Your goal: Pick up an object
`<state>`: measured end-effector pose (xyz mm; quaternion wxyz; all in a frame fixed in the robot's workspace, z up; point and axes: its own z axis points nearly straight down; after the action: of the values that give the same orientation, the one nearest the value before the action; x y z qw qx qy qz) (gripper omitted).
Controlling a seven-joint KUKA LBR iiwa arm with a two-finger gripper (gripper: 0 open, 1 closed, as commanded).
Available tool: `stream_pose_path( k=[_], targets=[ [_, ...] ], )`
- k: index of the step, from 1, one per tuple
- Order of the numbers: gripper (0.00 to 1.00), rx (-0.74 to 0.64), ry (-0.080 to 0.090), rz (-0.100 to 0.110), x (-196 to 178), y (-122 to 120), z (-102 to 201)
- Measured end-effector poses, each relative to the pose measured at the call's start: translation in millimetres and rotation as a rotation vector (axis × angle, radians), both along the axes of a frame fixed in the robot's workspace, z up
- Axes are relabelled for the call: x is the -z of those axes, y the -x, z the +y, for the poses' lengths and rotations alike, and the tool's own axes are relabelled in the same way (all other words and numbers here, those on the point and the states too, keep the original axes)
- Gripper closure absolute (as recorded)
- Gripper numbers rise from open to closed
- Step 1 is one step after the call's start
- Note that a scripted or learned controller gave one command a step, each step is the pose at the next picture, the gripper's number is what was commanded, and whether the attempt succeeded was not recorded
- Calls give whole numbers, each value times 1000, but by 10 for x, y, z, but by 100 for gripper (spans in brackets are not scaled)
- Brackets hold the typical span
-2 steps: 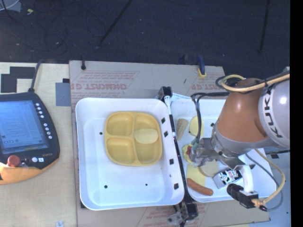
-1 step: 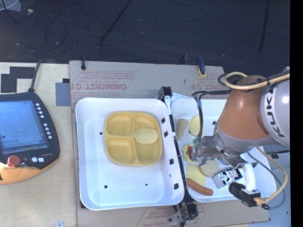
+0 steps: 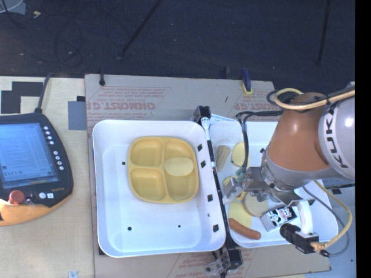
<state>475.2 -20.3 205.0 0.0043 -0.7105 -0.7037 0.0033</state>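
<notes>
Risk runs from left to right across the bench. Furthest left, a teach pendant [image 3: 32,161] rests on the bench, well apart from the work. The left bin [image 3: 113,225] holds a yellow divided plate [image 3: 163,168] with a pale oval piece [image 3: 179,166] lying in its upper right compartment; nothing there is threatened. The right bin [image 3: 330,227] is crowded: a ridged cone-like piece [image 3: 223,154], a pale yellow round piece [image 3: 238,153] and a toy sausage [image 3: 244,230] lie close together near the dividing wall. The gripper [image 3: 239,184] hangs low among them, under the orange wrist, and I cannot tell how it stands. A descent here could wedge against the wall, nudge neighbours aside, or close on nothing.
</notes>
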Motion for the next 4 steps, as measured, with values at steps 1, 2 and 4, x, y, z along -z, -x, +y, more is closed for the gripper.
stream_pose_path(
  k=[1, 2, 4],
  targets=[
    [0, -8, 1, -9, 436, -11, -236],
    [0, -3, 0, -11, 1149, -14, -912],
    [0, -14, 4, -17, 1163, -1702, -1300]
  ],
)
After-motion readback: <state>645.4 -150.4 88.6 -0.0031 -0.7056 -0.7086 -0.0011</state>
